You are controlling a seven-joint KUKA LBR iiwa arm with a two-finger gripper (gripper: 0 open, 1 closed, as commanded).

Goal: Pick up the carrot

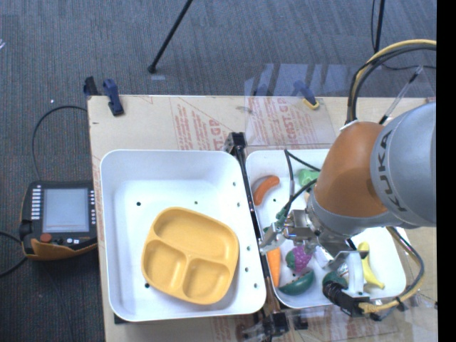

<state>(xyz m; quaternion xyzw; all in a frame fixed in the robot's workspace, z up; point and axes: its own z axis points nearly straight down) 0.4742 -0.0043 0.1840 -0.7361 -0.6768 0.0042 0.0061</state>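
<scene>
Gripper (285,232) sits low over the right bin (322,301), hanging from the orange-banded wrist, and from my seat I cannot tell how it is set; metal brackets and cabling crowd that spot. Just below and left of it lies the carrot (274,264), orange, lengthwise along the bin's left wall, apparently free on the floor. Purple grapes (301,258) lie just beside it to the right, with a dark green vegetable (298,283) below them and a yellow banana (369,265) further right. A sausage (266,188) rests higher in the same bin. The left bin (128,191) carries a yellow divided tray (191,254).

My worry is the wall: the carrot hugs it, so one side of the tool could land on the rim and never reach around. I judge the grapes may also get nipped instead, being so close.
</scene>
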